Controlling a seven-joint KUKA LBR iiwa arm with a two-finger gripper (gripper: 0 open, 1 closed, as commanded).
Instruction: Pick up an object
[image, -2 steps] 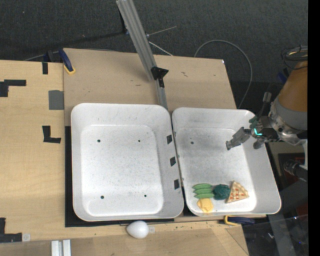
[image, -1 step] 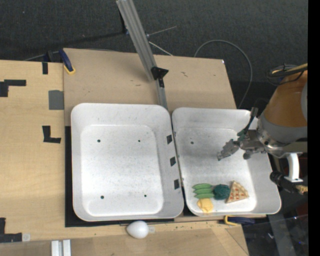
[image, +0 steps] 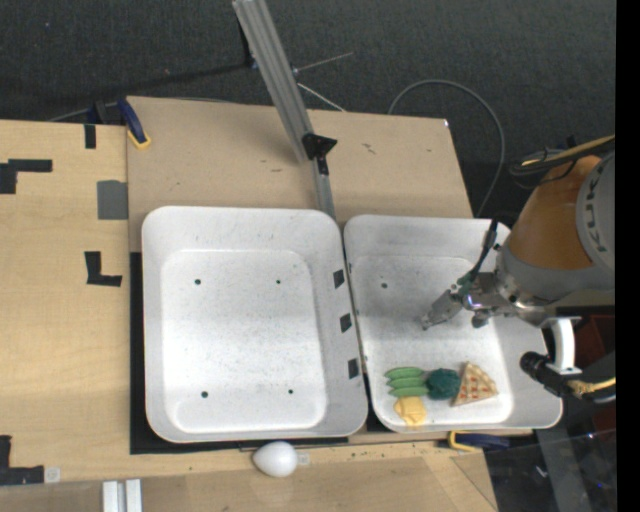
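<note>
Several small toy foods lie at the front of the right bin (image: 400, 245): a green pea pod (image: 406, 378), a dark green piece (image: 441, 382), a yellow piece (image: 410, 408) and a pizza slice (image: 473, 385). My gripper (image: 440, 311) hangs over the middle of that bin, above and behind the toys, apart from them. Its tip points left and down, with nothing seen between the fingers.
The left bin (image: 240, 320) sits beside the right one. A white egg-shaped object (image: 275, 459) rests on the bench in front of the left bin. A grey metal pole (image: 290, 90) slants in from the top toward the gap between the bins.
</note>
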